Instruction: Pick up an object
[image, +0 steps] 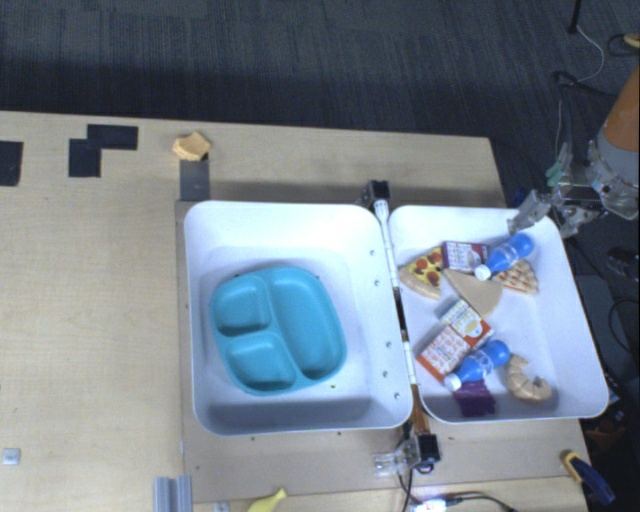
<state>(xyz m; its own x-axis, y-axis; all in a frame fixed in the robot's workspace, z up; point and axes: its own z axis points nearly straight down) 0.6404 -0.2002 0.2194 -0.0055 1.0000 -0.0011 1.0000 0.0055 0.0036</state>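
My gripper (550, 210) hangs over the far right corner of the right bin (580, 330), its fingers spread with nothing between them. Just below and left of it lies a blue bottle (506, 253). Around that bottle are a small red-and-white carton (463, 255), a pepperoni pizza slice (424, 272), a tan wedge (480, 293) and a second pizza-like slice (521, 279). Nearer the front sit a larger red carton (453, 342), a second blue bottle (479, 365), a purple block (476, 401) and a beige bagel-like piece (528, 383).
The left bin (200, 260) holds a teal divided plate (277, 328). A small orange lump (191, 147) and black tape patches (100, 145) lie on the bench behind it. A yellow item (266, 499) sits at the front edge. Cables run at the far right.
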